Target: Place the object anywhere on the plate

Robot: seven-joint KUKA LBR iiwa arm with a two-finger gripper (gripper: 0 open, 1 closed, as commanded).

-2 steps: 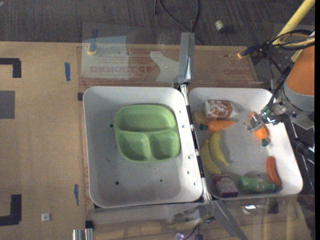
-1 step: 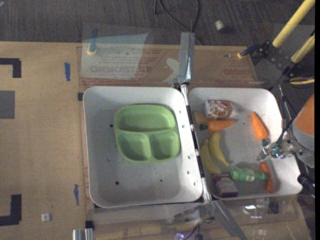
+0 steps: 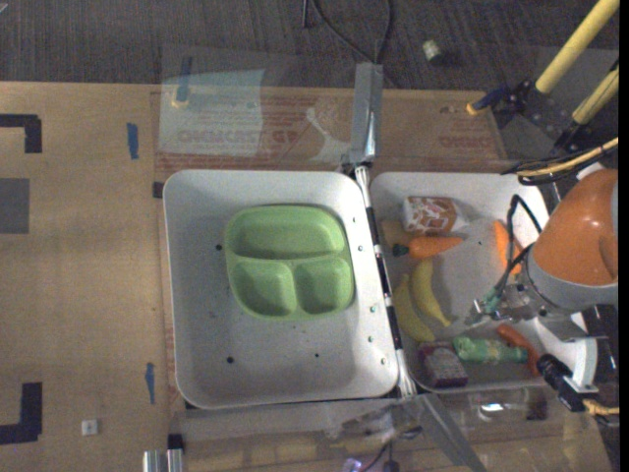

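- The green plate (image 3: 289, 261) lies in the left bin (image 3: 197, 352), near its middle and a little toward the top. It has three compartments, one long and two smaller, and all three look bare, so nothing has been placed yet.
- The right bin (image 3: 462, 190) holds the loose things: a banana (image 3: 428, 293) with a second yellow piece beside it, a carrot (image 3: 432, 247), a small carton (image 3: 430, 214), a green bottle (image 3: 488, 350) lying flat, a dark block (image 3: 444, 366) and an orange piece (image 3: 501, 244) by the arm.
- The arm (image 3: 582, 239) reaches in over the right side of that bin, its gripper (image 3: 496, 308) low over the clutter, between the banana and the bottle.
- Whether the jaws are parted or closed cannot be told; nothing is clearly seen between them.
- My reading: this is the picking step, and the object is one of the items under the gripper, not yet lifted.
- The crowding is a risk, since neighbours touch and a grasp could nudge or catch the wrong one.
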